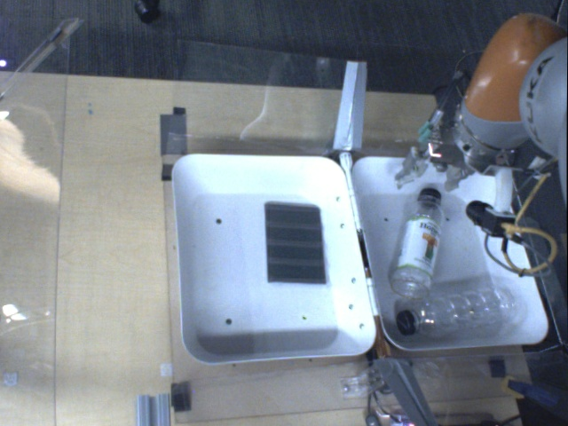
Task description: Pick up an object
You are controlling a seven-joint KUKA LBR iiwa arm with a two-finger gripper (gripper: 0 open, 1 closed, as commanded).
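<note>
In the right bin lies a small clear bottle with a white and green label, its black cap pointing to the far side. A larger clear plastic bottle with a dark cap rests along the bin's near wall. My gripper hangs over the far edge of this bin, just above the small bottle's cap, with its two fingers spread and nothing between them.
The left bin holds a flat dark ribbed rectangle in its middle. A metal divider post rises between the two bins at the back. Black cables loop at the right bin's right side.
</note>
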